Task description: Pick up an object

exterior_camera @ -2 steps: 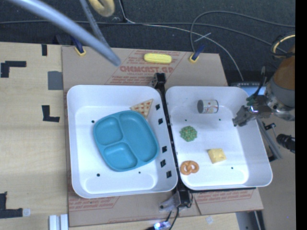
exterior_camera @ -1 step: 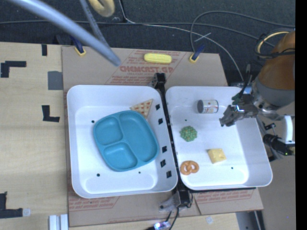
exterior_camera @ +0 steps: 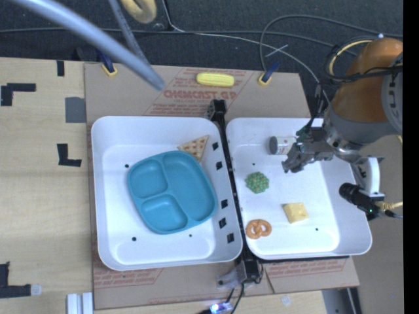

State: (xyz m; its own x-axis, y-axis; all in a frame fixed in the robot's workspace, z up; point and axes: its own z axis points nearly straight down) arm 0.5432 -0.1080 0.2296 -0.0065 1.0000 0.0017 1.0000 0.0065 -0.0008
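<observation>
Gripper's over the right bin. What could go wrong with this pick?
The gripper hangs between the cylinder and the broccoli, squarely over neither, so a straight descent may grab nothing. The cylinder lies on its side and might roll if nudged. It also sits close to the bin wall, cramping the approach.

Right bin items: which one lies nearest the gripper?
The small grey-white cylinder, right beside the gripper; the green broccoli, yellow block and pretzel lie farther off.

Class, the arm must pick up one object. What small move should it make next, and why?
Probably a short shift to sit over the can. The gripper hangs above the right bin, just beside the can, while the broccoli, cheese and pretzel lie farther away.
</observation>
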